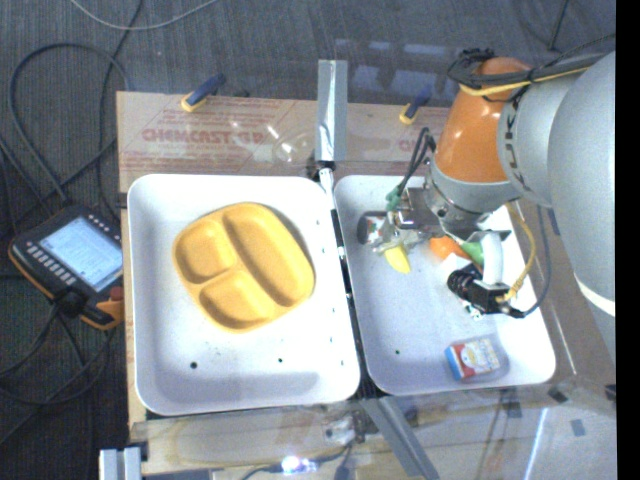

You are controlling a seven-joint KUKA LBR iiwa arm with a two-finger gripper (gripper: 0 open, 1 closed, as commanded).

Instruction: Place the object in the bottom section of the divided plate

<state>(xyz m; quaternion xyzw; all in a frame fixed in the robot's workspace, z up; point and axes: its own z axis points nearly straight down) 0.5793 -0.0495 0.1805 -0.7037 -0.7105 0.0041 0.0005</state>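
We are looking at a small yellow piece (pixel 399 259) lying in the right bin (pixel 420 358), just under the gripper (pixel 392 230); it looks like a toy banana, though it is too small and too covered for us to be sure. We are judging it light, stiff and smooth-skinned, likely to skid on the slick white plastic, so we would be taking it across its narrow middle, not at a tapering end. Whether the fingers are spread or pressed together we cannot tell, and nothing is showing the piece pinched between them. Just beside it an orange piece (pixel 446 247) and a green-and-white one (pixel 485 255) are crowding the spot, while a small blue and red box (pixel 473 358) is sitting well apart near the front corner. The yellow divided plate (pixel 244 265) is waiting in the left bin (pixel 160 368), tilted askew, with bare room all around it. Both bins are resting on a wooden counter (pixel 200 133).
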